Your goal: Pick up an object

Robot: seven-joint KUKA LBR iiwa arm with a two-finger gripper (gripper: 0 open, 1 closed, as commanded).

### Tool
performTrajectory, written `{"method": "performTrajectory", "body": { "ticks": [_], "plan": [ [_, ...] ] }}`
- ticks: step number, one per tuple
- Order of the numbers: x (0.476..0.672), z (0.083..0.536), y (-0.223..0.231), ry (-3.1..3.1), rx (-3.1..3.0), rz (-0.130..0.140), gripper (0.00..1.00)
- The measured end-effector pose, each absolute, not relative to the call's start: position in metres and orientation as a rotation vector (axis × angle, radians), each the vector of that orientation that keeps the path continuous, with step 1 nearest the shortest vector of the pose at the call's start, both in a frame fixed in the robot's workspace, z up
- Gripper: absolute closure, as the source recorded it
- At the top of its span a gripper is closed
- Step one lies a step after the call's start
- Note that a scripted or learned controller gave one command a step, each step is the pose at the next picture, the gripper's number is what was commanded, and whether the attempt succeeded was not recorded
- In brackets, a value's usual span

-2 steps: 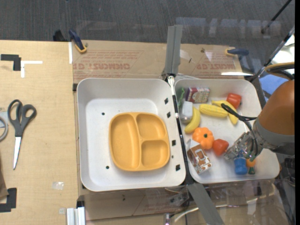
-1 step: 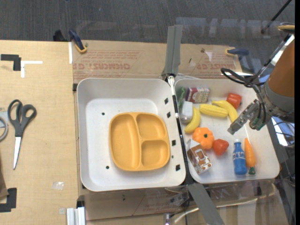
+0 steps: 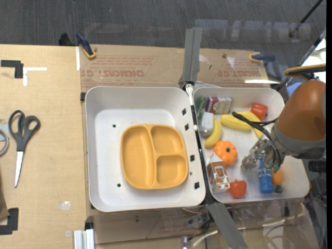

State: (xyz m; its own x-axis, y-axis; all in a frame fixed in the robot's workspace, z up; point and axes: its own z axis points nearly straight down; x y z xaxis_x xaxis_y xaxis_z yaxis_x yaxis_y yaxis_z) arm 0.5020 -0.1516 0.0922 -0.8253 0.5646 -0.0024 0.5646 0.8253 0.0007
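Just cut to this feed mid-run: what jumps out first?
The yellow divided plate sits alone in the left bin. The right bin is crowded with toy food: bananas, a small orange pumpkin, a blue bottle. The gripper hangs low over that clutter, beside the pumpkin.

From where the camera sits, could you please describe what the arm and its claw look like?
The arm shows as a rounded body, bright orange on top with a grey section below it toward the wrist. A thin black cable runs off it across the bin. The claw at its end is a small metallic, silvery-grey assembly of angular parts, far slimmer than the bulky orange segment above it.
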Motion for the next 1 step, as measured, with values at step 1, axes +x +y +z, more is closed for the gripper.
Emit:
{"method": "performTrajectory", "body": {
  "ticks": [1],
  "plan": [
    [0.4921, 0.0934, -0.1965, 3.113, 0.381, -0.002, 1.0]
  ]
}}
